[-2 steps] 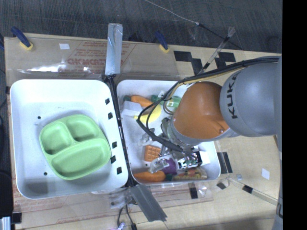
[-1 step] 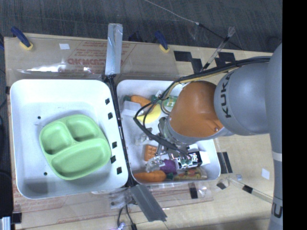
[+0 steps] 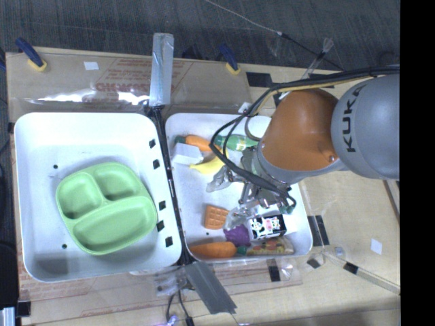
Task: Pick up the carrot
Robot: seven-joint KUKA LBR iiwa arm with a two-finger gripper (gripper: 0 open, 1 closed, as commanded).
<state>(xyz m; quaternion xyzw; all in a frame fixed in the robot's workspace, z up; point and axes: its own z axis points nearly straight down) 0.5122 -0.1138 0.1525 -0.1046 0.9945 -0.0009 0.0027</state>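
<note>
The carrot [image 3: 198,142] is a short orange piece with a dark green end. It lies near the far left corner of the right bin [image 3: 304,217], beside a white block. My gripper [image 3: 241,202] hangs below the orange wrist over the middle of that bin, right of and nearer than the carrot and apart from it. It hovers just above a purple toy [image 3: 237,235] and a black-and-white carton [image 3: 267,227]. A second long orange piece [image 3: 213,250] lies against the bin's front wall.
A yellow banana [image 3: 207,166], a green bottle [image 3: 239,142] and an orange waffle-like square [image 3: 215,216] crowd the right bin. A green divided plate [image 3: 105,208] sits in the left bin [image 3: 27,182]. The arm covers the right bin's far right part.
</note>
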